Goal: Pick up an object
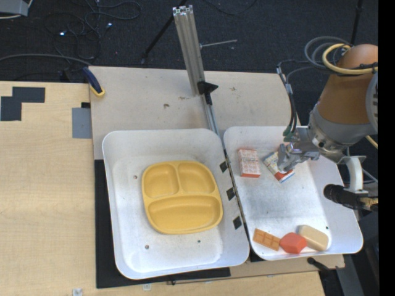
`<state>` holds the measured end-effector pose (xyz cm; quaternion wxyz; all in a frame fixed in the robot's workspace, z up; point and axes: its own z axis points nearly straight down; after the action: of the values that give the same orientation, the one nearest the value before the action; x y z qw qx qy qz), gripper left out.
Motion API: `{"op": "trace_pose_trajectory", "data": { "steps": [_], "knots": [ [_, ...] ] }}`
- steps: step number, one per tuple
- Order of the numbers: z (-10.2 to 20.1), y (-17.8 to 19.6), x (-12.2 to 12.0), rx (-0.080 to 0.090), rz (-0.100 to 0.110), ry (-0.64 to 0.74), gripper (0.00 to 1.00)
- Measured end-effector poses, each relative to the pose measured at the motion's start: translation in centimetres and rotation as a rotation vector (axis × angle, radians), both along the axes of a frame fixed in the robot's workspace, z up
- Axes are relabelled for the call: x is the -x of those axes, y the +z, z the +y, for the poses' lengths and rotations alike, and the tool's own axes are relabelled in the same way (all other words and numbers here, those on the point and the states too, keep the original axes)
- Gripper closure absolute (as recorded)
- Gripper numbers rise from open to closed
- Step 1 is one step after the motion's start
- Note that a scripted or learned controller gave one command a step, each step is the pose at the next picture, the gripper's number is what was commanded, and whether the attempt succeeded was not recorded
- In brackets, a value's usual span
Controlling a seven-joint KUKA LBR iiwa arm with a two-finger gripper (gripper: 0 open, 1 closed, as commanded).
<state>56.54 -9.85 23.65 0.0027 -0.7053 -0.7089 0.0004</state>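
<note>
The left bin [123, 165] carries a yellow divided plate [182, 196] at its centre. In the right bin [308, 211], near its far edge, the gripper [285, 165] is closed on a small red-and-white packet [279, 168], so the grasping step seems in hand. Next it should lift straight up, clear of the small carton [249, 163] beside it.

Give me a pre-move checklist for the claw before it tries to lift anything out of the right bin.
1. Claw over the right bin: ok.
2. Claw sits right at the small red and white packet: ok.
3. Packet actually between the fingers: cannot tell.
4. Pink carton apart from the claw, to its left: ok.
5. Waffle piece, red block and tan block grouped at the bin's near edge, away from the claw: ok.
6. Yellow divided plate in the left bin, out of the way: ok.
</note>
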Motion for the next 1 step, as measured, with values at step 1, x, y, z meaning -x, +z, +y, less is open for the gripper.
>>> {"op": "trace_pose_trajectory", "data": {
  "steps": [1],
  "knots": [
    [5.49, -1.3, 0.72, 0.0, 0.001, 0.0, 1.0]
  ]
}}
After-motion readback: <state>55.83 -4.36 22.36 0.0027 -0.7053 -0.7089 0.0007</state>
